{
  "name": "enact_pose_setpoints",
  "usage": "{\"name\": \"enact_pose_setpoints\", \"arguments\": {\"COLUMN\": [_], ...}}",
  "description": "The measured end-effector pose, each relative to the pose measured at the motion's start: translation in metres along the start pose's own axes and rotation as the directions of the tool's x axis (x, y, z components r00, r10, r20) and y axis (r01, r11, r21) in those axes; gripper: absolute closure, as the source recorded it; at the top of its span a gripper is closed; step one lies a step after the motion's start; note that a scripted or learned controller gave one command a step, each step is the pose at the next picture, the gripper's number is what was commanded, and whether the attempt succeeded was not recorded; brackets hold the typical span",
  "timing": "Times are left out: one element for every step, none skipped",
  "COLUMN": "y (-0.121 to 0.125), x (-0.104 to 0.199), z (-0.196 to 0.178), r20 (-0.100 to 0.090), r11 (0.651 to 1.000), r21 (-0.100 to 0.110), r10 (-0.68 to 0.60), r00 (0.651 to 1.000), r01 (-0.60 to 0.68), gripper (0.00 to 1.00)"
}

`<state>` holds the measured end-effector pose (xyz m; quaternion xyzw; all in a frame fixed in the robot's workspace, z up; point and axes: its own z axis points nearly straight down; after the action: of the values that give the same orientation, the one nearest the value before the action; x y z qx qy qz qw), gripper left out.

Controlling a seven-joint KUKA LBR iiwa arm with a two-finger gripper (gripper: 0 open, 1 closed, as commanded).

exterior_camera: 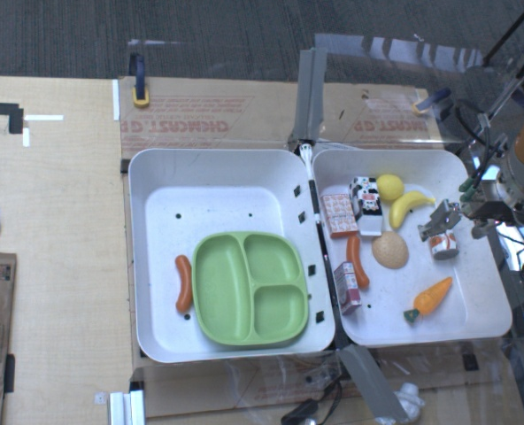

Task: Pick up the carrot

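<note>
The carrot [431, 297] is orange with a green stub at its lower left end. It lies tilted near the front right corner of the right bin [474, 326]. My gripper [442, 219] hangs over the right side of that bin, up and slightly right of the carrot and well apart from it. A small red and white can [445, 245] sits just below the gripper, between it and the carrot.
The right bin also holds a banana [412, 206], a lemon [389, 186], a tan bun [390, 251], a red sausage [353, 253], a pink box [338, 214], a black and white carton [366, 197] and a small packet [346, 288]. The left bin [156, 184] holds a green divided plate [249, 288] and an orange sausage [184, 283].
</note>
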<state>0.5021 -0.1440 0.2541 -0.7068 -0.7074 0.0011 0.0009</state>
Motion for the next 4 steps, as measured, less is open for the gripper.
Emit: {"name": "enact_pose_setpoints", "arguments": {"y": [-0.025,-0.024,-0.024,-0.007], "x": [-0.020,-0.045,-0.045,0.023], "z": [0.100,0.163,0.154,0.060], "r20": [-0.001,0.000,0.000,0.001], "r11": [0.956,0.882,0.884,0.997], "r21": [-0.001,-0.002,-0.003,-0.002], "r10": [-0.295,-0.471,-0.468,-0.078], "r00": [0.956,0.882,0.884,0.997], "r01": [0.295,0.471,0.468,0.078], "gripper": [0.00,0.00,1.00,1.00]}}
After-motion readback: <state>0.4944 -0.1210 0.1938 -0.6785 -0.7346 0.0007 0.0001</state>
